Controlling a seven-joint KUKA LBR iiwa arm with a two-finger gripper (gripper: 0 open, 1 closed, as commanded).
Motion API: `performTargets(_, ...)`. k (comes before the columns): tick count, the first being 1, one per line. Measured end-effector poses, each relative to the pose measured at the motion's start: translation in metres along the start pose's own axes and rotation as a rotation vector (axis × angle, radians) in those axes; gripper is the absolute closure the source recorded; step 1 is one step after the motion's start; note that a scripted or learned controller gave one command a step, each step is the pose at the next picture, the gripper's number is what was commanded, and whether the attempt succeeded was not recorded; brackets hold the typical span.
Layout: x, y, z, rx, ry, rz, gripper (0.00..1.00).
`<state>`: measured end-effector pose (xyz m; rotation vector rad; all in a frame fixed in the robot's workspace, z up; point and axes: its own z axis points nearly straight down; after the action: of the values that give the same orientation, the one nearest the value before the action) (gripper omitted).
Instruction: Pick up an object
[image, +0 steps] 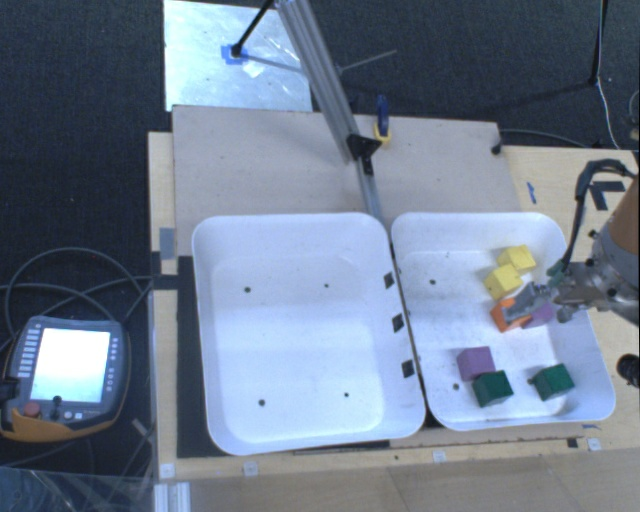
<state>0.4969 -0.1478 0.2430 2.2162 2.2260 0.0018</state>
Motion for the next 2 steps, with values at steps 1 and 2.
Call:
performTargets(1,0.000,0.000,0.000,-0.001,0.000,0.001,0.00)
performTargets(2,-0.003,0.009,0.048,0.004,0.000,0.002,0.00)
